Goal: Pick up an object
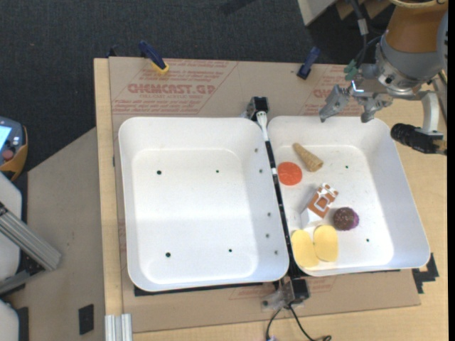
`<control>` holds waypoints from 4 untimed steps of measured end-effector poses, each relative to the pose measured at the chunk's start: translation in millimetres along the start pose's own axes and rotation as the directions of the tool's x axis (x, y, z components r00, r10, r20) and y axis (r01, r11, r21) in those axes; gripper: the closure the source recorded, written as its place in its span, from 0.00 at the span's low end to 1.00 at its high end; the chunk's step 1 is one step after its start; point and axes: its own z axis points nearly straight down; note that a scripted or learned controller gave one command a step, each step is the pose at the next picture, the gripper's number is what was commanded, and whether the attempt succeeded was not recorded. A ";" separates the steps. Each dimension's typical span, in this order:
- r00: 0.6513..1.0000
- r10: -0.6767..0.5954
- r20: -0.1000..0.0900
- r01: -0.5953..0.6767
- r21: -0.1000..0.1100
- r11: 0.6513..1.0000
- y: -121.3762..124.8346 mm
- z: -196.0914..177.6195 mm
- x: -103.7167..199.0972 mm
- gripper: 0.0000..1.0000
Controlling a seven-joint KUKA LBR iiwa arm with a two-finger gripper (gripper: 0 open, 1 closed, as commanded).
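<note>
Jaws of the gripper (353,106) hang apart, holding nothing, at upper right. Cone (308,157) lies below-left, its long axis diagonal.

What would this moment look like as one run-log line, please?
gripper: open, above right bin's far rim | holding: nothing | objects: cone, orange disc, purple ball

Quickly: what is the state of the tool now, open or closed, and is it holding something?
Tool: open, holding nothing, above the far edge of the right bin.
</note>
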 end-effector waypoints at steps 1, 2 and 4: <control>1.000 0.004 0.000 -0.004 0.009 1.000 -2.5 90.4 -39.7 0.00; 1.000 0.002 -0.003 -0.002 0.011 1.000 -70.2 148.3 -17.3 0.00; 1.000 0.002 0.002 -0.002 -0.005 1.000 -101.5 159.7 -7.2 1.00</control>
